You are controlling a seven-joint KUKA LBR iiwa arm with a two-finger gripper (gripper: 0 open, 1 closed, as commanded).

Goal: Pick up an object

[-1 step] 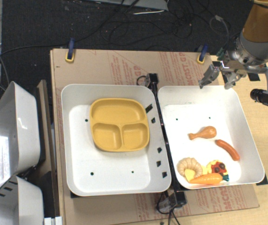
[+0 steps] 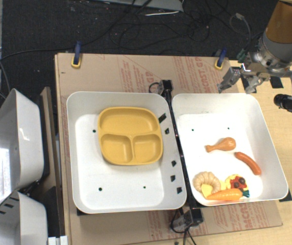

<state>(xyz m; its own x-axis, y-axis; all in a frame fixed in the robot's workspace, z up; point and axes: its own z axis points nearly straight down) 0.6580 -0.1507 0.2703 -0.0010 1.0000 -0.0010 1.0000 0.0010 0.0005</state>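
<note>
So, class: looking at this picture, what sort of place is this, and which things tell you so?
Most likely a robotics lab bench. A robot arm reaches in over two white bins on a board; loose cables trail across the dark floor; toy food like a chicken drumstick serves as test objects.

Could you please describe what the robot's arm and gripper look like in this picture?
The arm is a thick round tube with a wide orange band above a grey wrist section. Below the wrist sits the gripper, a compact cluster of grey and silver metal parts with dark fingers. A white piece with a black knob juts out beside it.
</note>
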